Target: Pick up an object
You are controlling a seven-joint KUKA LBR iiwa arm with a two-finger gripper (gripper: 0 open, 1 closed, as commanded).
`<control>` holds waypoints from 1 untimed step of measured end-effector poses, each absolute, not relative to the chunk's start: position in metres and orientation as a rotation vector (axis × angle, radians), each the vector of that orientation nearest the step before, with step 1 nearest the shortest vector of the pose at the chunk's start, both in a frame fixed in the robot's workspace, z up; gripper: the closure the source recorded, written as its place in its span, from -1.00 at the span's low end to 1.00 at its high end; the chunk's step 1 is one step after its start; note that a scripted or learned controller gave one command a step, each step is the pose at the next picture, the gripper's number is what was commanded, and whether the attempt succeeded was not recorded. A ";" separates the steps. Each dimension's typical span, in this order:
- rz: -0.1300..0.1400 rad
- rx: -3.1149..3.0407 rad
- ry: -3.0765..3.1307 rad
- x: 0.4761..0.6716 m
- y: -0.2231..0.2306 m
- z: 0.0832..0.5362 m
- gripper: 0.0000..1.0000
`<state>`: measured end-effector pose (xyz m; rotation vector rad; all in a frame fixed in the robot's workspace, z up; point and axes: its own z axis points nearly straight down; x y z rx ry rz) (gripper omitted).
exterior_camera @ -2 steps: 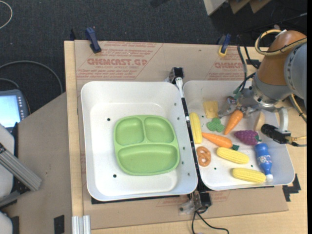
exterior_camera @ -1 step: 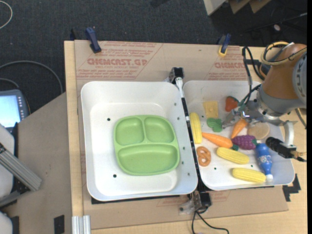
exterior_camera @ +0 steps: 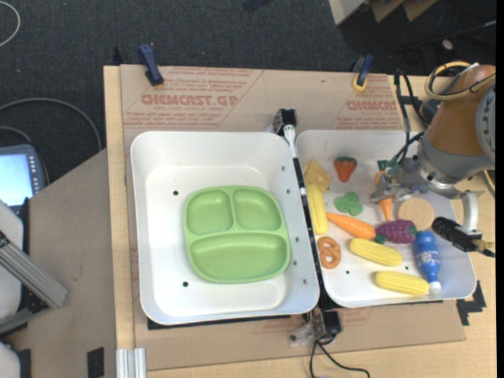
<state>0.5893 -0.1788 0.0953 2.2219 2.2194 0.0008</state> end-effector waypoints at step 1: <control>0.020 2.201 2.231 0.631 -0.064 0.192 1.00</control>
